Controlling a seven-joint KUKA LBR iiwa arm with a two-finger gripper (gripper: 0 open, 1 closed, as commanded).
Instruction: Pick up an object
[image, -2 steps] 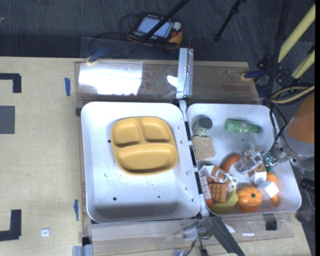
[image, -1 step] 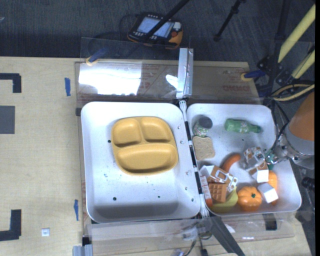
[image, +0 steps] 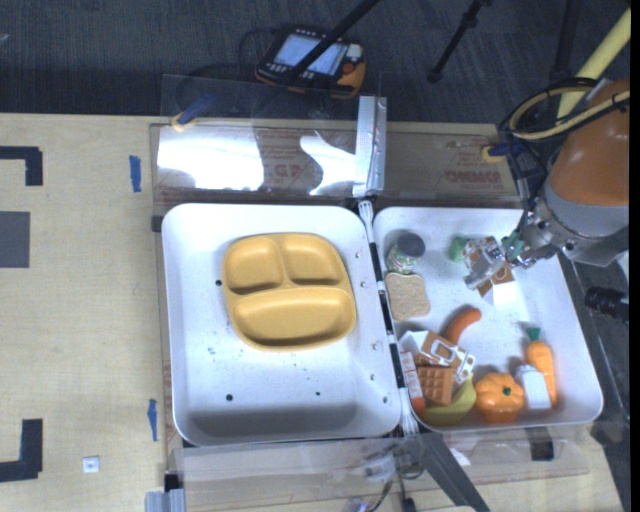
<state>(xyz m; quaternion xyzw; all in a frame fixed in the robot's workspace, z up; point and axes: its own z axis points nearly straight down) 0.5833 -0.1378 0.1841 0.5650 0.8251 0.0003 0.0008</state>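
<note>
The pincer (image: 487, 262) hangs low in the upper part of the right bin (image: 575, 300), at the end of the grey arm (image: 590, 185) with its orange band, which comes in from the right. Whether it is open or closed cannot be told; nothing clearly sits in its grip. A small green item (image: 459, 247) lies just to its left, touching or nearly so.

Further left of the pincer, near the bin's left wall, stands a small dark-topped jar (image: 405, 247), and just below that a slice of bread (image: 408, 296). Below and slightly left of the pincer lies an orange sausage (image: 460, 323), then a waffle piece (image: 437, 378) resting by a yellow-green piece at the bin's near edge. Straight below, well apart from the pincer, sits a small pumpkin (image: 498, 396); to the lower right, a carrot (image: 541, 362) with a green top, beside a white block (image: 534, 386).

Far to the pincer's left, the left bin (image: 190, 300) carries a yellow divided plate (image: 289, 290). Both bins rest on the pale surface (image: 80, 300).
</note>
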